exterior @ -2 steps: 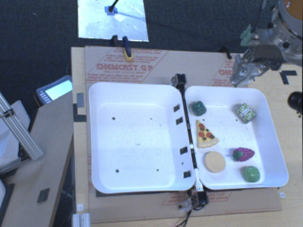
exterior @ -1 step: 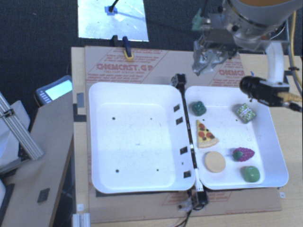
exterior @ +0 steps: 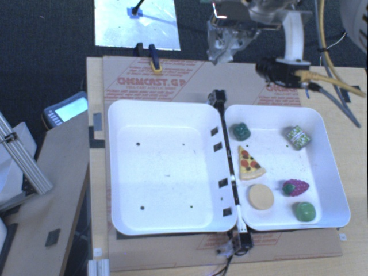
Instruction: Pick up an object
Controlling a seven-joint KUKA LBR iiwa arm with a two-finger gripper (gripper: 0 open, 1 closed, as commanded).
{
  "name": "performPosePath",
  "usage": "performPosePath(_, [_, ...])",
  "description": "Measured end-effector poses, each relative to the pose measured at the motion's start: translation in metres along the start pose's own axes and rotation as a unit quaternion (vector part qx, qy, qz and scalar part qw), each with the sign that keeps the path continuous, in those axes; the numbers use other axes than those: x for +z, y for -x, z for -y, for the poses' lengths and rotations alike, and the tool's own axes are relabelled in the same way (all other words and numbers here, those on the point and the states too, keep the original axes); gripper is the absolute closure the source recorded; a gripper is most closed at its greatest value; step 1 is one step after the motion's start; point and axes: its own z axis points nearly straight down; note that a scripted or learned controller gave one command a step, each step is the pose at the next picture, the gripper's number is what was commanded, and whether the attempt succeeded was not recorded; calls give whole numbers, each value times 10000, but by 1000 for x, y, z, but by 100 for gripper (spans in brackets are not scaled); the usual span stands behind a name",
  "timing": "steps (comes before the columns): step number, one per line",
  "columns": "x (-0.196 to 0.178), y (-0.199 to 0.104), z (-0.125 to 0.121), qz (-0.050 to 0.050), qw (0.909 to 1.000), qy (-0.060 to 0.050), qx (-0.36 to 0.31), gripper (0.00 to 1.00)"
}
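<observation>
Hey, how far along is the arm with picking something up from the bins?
Nothing looks done: the pizza slice, round cracker, purple grapes and the other toys all lie in the right bin. In hand: the gripper hangs above the bench's far edge, away from the toys. Left: reach down, grasp one toy, lift it.

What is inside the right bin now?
The right bin holds six small things, apart from each other: a dark green piece, a green-white block, a pizza slice, a tan disc, a purple grape bunch, a green ball. Nothing covers them.
</observation>
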Motion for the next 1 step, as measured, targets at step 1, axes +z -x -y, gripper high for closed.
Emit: performPosePath(1, [-3,51,89,-3,10000,3,41,100])
